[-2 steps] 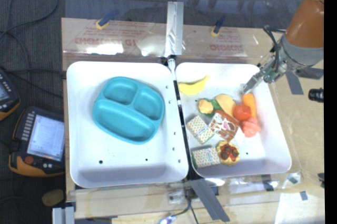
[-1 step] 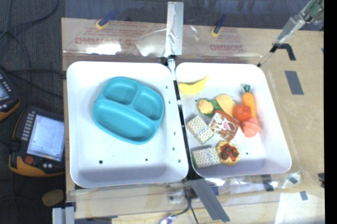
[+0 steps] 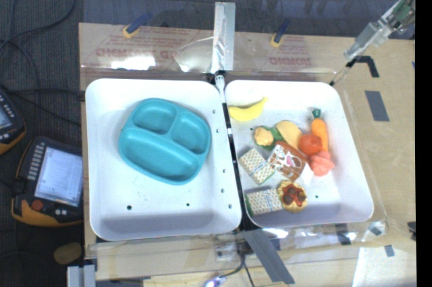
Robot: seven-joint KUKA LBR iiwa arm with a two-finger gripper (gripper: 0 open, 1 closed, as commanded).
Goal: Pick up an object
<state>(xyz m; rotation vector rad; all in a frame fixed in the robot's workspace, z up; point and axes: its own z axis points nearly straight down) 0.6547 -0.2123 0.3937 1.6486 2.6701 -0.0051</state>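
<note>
While toys sit untouched in right bin (image 3: 351,164), we judge nothing picked yet: whole grasp left. Banana (image 3: 246,110) lies at far edge, carrot (image 3: 319,132) beside tomato (image 3: 310,144). Left bin (image 3: 101,164) carries blue plate (image 3: 165,140). Jaws' state: cannot tell.

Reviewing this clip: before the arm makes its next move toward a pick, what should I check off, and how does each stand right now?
1. Objects available in the right bin: ok; banana, carrot and tomato lie there.
2. An isolated target: ok; the banana lies apart from the pile.
3. End effector above the target bin: not ok; it sits past the bin's far right corner.
4. Finger state: cannot tell.
5. Left bin contents: ok; the blue divided tray lies inside.
</note>
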